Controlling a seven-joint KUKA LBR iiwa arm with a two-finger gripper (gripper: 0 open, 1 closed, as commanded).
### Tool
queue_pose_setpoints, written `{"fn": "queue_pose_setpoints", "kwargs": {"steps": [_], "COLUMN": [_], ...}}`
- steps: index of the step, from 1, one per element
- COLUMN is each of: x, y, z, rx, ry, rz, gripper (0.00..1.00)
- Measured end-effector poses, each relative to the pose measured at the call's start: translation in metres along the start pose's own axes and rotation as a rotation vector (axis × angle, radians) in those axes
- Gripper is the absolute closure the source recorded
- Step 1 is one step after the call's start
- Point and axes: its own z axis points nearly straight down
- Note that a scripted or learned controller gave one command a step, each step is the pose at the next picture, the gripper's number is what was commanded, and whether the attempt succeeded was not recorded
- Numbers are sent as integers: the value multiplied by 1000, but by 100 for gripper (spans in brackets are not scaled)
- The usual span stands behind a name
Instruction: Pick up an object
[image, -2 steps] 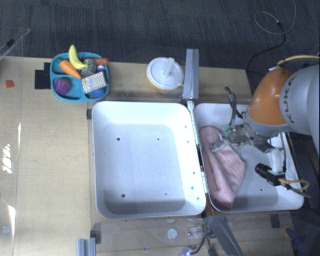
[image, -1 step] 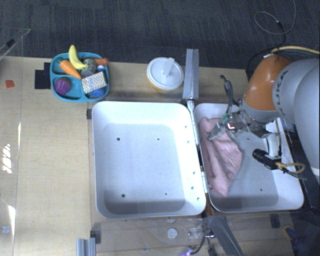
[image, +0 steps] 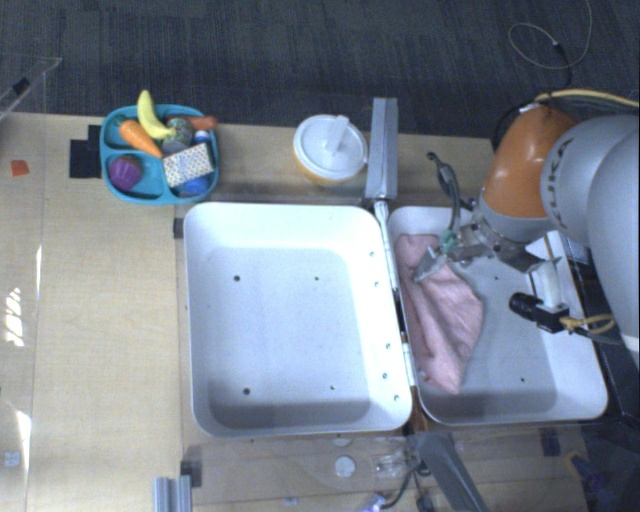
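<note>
Pink cloth (image: 443, 318) lies crumpled in the right-hand bin (image: 520, 385), directly below the gripper (image: 437, 262), whose tips sit at its upper edge. Whether they've pinched fabric, can't tell. Risk: snagging only a thin fold, which slips free on lifting.
</note>
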Motion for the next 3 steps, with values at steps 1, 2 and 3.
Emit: {"fn": "queue_pose_setpoints", "kwargs": {"steps": [1,2,3], "x": [1,9,-8], "y": [4,43,-15], "z": [-13,-96,-219], "rx": [-8,3,0], "ry": [-1,2,-1], "rz": [-2,-218,-329], "gripper": [100,100,100]}}
